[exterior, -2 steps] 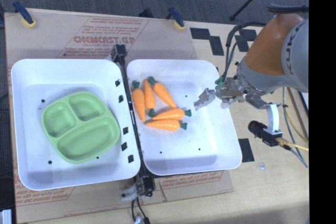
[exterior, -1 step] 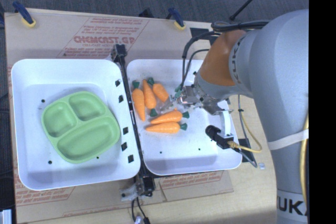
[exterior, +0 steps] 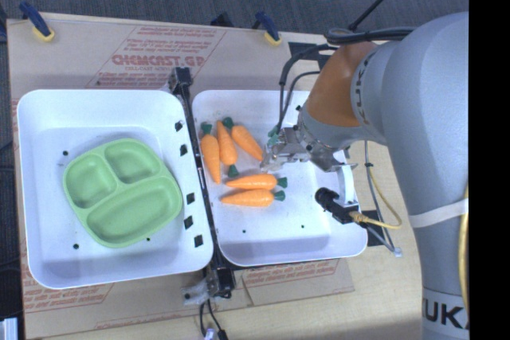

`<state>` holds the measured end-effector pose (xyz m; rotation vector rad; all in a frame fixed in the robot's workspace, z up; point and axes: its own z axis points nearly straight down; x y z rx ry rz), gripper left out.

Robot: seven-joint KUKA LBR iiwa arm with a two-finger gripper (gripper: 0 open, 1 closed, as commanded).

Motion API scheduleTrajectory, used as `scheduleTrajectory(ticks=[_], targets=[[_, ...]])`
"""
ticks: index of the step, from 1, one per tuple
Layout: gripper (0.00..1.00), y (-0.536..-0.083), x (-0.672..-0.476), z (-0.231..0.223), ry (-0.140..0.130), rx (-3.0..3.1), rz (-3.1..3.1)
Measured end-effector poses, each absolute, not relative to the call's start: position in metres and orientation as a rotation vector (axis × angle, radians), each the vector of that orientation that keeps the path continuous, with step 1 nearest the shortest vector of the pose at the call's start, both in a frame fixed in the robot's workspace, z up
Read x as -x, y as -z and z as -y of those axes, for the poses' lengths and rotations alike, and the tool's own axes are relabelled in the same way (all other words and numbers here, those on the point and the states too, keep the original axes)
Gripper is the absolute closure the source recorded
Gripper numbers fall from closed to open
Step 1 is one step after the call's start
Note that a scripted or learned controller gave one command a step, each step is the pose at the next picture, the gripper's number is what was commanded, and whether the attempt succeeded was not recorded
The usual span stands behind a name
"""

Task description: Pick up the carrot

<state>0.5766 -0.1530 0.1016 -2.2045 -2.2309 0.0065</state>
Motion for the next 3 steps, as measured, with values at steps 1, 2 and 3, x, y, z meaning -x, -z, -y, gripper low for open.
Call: scheduleTrajectory(ticks=[1, 2, 3], targets=[[0.00, -0.102, -0.577, 0.153, -0.007, 2.204, 2.231], [1.00, -0.112, -0.577, 0.153, -0.008, 2.200, 2.233], [0.00, -0.112, -0.577, 0.153, -0.009, 2.199, 2.233]])
